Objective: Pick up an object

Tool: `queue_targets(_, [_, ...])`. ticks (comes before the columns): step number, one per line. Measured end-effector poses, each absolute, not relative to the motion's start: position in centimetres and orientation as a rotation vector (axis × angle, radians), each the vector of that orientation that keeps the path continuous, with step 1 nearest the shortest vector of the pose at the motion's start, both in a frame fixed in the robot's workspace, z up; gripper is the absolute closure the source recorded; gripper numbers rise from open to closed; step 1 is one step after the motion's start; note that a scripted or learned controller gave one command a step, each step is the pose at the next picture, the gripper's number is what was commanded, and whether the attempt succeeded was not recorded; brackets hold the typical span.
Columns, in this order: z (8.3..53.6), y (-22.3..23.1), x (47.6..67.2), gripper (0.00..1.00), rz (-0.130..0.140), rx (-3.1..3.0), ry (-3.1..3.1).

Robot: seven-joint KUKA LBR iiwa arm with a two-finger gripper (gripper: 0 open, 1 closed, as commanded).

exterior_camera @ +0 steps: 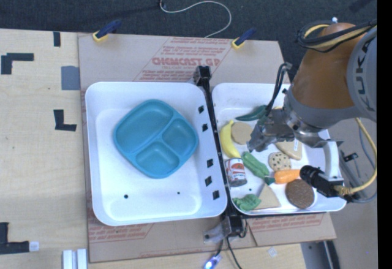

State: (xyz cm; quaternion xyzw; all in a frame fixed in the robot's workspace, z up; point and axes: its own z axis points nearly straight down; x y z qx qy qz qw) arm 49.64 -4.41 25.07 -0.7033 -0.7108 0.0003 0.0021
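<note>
- Several toy food pieces crowd the right bin (245, 91), and any of them could be the object to pick; none is visibly between the gripper's fingers.
- At the heap's nine o'clock edge lies a yellow banana (228, 140), curved along the divider between the bins.
- Just beside the banana, toward three o'clock, sits a tan bread-like slice (241, 133).
- A green pod-shaped piece (255, 164) lies slantwise at the middle of the pile, with a small red-and-white can (236, 172) at its eight o'clock.
- At four o'clock from the pod are a spotted cookie (278, 161), an orange carrot (286, 176) and a round brown patty (300, 193).
- A green leafy piece (247, 203) lies at the bin's six o'clock rim, touching a pale wedge (268, 198).
- The gripper (264, 136) hangs low over the pile's twelve o'clock part, dark and cluttered; whether it is clenched or released I cannot tell.
- The grey arm with its orange band (324, 71) reaches in from three o'clock.
- The left bin (101, 157) holds a blue divided plate (156, 138), well apart from the food.
- Both bins rest on brown cardboard (177, 59) held by two clamps at twelve o'clock.
</note>
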Motion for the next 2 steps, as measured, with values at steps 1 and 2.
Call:
queue_targets(1, [21.6, 1.4, 48.5, 1.0, 0.011, -2.207, -2.223])
queue_targets(2, [30.0, 3.6, 48.5, 1.0, -0.002, -2.216, -2.229])
